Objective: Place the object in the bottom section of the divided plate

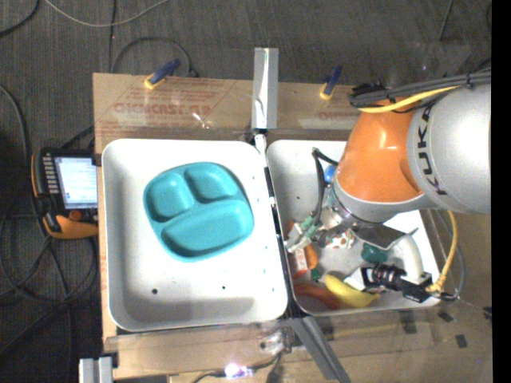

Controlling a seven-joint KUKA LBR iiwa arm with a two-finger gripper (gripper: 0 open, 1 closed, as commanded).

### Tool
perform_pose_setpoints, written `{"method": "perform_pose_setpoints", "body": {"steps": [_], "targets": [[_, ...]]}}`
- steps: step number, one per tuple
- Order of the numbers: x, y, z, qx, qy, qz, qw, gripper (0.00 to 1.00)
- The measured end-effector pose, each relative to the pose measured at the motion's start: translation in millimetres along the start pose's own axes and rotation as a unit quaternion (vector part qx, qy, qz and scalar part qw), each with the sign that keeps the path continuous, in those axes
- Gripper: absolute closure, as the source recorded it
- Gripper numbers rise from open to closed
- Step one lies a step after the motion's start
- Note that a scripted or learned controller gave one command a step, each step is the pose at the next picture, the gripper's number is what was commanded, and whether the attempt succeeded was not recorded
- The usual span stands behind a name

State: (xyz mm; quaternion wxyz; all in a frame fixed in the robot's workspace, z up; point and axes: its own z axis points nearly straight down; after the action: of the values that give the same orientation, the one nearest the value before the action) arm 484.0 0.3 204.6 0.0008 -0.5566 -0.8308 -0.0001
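A teal divided plate [200,210] lies in the left white bin [128,294], with two small sections at the back and one large section [209,231] at the front. My gripper [310,236] hangs low over the left side of the right bin [289,159], largely covered by the orange band and grey wrist [379,170]. It sits just above a heap of small objects: a yellow banana [351,290], an orange-red piece [306,282], a teal piece [374,254] and a white piece [409,254]. No object can be made out between the fingers.
A vertical metal post [265,86] stands behind the wall between the two bins. A tablet-like device [72,183] lies left of the bench. Cables trail over the floor, and blue-and-yellow clamps [161,73] hold the cardboard at the back.
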Motion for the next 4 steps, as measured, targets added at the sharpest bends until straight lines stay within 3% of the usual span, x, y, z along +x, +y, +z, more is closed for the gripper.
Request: {"method": "perform_pose_setpoints", "body": {"steps": [1,2,3,4], "targets": [[73,28,23,0.003,0.0,0.138,0.9904,1.0],[123,53,34,0.003,-0.001,0.073,0.9973,1.0],[119,51,114,-0.004,0.0,-0.082,0.9966,1.0],[115,48,110,-0.003,0.001,0.028,0.9996,1.0]]}}
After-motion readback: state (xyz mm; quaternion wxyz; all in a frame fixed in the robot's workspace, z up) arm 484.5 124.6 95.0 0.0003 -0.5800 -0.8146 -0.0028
